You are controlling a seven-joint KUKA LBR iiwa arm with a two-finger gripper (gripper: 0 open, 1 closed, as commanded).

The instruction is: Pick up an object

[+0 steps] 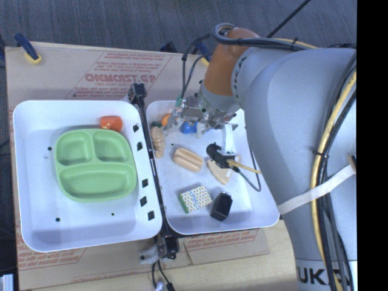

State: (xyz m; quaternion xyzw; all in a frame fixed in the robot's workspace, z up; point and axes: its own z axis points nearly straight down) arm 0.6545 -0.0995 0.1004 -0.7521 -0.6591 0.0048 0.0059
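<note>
The arm (291,114) comes in from the view's right, and its gripper (193,121) is low over the top end of the right bin (212,228); whether the gripper is open or closed cannot be told from this angle, and nothing can be seen held in it; a small blue piece (188,127) lies right at the gripper's tip, too hidden to say if the two touch; just left of it, by the bin's top left corner, sits a small orange piece (165,120), and below that a beige lump (158,140) rests against the left wall; a tan bread roll (187,159) lies near the middle of this bin, tilted, apart from the rest; lower down a green and white checked block (195,199) and a black block (221,206) lie just beside each other, the black one to the right; the left bin (36,132) holds a green divided plate (95,164), with a red-orange lump (111,123) touching or nearly touching its top edge near the right corner; both bins stand on a printed cardboard sheet (121,71)
</note>
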